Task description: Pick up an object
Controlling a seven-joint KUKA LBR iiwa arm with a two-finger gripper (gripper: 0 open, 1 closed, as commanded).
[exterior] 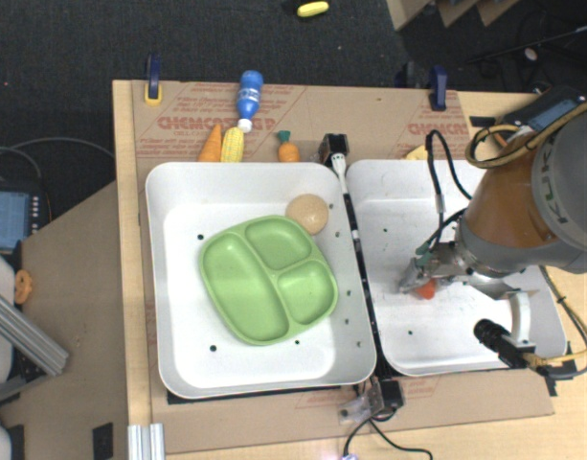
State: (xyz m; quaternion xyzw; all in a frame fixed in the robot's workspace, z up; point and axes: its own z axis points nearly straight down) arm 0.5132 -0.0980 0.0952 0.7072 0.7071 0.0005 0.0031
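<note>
Gripper [417, 278] is down in the right bin [408, 343], right over a small red object [425, 291] on the bin floor. Can't tell if the jaws are parted or closed, since the wrist blocks them. Risk: the object is small and low, so fingers could skid off or push it aside and come up empty. Green plate [267, 278] sits in the left bin [178, 333].

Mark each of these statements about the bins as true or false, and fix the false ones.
1. The green divided plate lies in the left bin. True.
2. The hand is down in the left bin. False: it is in the right bin.
3. A tan ball touches the plate's rim. True.
4. The small red object lies on the plate. False: it lies in the right bin, by the hand.
</note>
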